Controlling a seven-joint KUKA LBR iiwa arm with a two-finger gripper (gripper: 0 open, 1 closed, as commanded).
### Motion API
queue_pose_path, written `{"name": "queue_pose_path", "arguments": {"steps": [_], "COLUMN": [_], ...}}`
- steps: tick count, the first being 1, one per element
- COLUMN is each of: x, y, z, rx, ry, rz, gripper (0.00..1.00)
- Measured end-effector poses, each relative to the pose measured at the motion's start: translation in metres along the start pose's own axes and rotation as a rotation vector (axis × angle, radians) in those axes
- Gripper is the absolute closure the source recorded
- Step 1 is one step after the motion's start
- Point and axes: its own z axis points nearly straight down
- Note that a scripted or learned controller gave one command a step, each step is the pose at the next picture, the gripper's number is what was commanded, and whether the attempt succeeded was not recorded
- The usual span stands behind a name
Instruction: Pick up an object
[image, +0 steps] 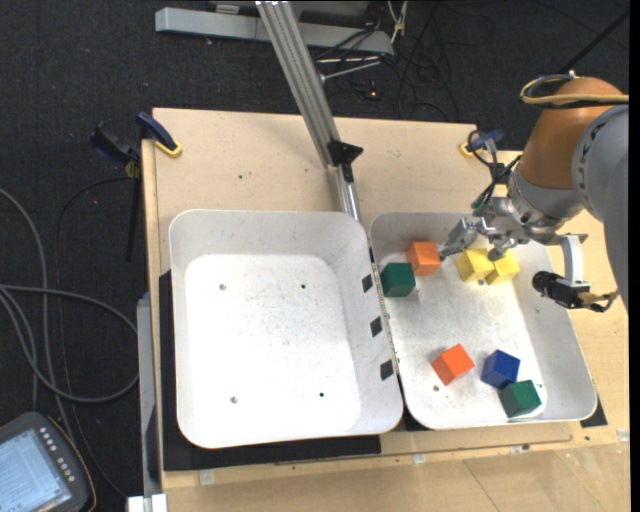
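Camera view looks down on two white bins side by side on the wooden bench. On the left lies the left bin (270, 330), with nothing for the task in it. On the right is the right bin (560, 350), and it holds all the blocks: a green block (397, 279) near the divider, an orange block (424, 257) just beside it, then lower another orange block (453, 363), a blue block (500, 367) and a second green block (520, 398) touching it. Further right, a yellow block (487, 266) lies at the back of the bin, and the gripper (480, 235) hangs just above it, between it and the upper orange block. Whether its fingers are open or closed, I cannot tell. I judge the arm is at the approach step; next it needs to descend straight and close around one block.
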Motion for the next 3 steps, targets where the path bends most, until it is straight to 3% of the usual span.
{"name": "queue_pose_path", "arguments": {"steps": [1, 2, 3], "x": [-0.002, -0.001, -0.002], "y": [0.005, 0.006, 0.007], "z": [0.008, -0.002, -0.067], "rx": [-0.016, -0.020, -0.005], "ry": [-0.005, -0.007, 0.001], "rz": [0.000, -0.004, -0.002], "gripper": [0.00, 1.00, 1.00]}}
